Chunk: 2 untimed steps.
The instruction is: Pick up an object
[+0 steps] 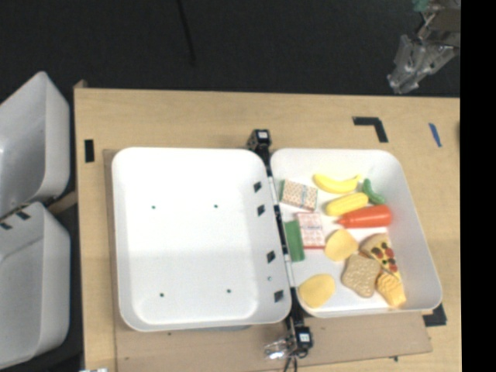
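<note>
Hanging high at the far right, my pincer (418, 60) is well away from the bins, and I cannot tell if it is wide or narrow. All the toy food sits in the right bin (415, 200): banana (336, 182), carrot (364, 217), bread (359, 275) and more. They lie packed close. I might bump two at once, or one could slip out as I squeeze.
</note>
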Each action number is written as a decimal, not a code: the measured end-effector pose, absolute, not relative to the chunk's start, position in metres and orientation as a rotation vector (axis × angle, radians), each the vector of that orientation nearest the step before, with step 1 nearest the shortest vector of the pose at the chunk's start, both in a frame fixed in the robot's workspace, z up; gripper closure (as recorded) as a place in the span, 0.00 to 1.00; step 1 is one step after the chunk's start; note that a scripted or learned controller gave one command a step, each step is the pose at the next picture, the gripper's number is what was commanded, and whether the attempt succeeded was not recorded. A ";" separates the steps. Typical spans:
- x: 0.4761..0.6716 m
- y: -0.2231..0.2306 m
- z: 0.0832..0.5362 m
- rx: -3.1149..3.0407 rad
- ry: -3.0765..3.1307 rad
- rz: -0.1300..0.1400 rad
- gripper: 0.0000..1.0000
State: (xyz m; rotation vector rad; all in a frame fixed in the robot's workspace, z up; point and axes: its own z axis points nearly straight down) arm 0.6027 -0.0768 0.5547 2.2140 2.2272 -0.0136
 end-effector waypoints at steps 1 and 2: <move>0.661 -0.114 0.535 2.220 2.226 -0.007 1.00; 0.672 -0.073 0.548 2.216 2.225 -0.003 1.00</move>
